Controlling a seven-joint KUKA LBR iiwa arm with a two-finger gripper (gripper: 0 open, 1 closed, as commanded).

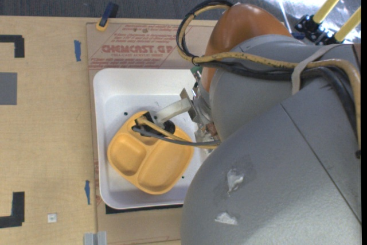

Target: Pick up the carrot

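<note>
The grey arm (275, 123) reaches over the white bin (109, 89) at frame centre, where a yellow divided plate (143, 160) lies lower left. Whether the gripper (199, 123) is clenched cannot be told.

A smooth, faintly glossy white plastic bin (114, 94) holds a yellow divided plastic tray (143, 164) with a satin sheen. Beneath the bin lies matt brown cardboard (137, 37) printed in red. Above the bin, the arm's grey shell (287, 152) looks matt and scuffed, and its orange band (246, 21) glossy.
</note>
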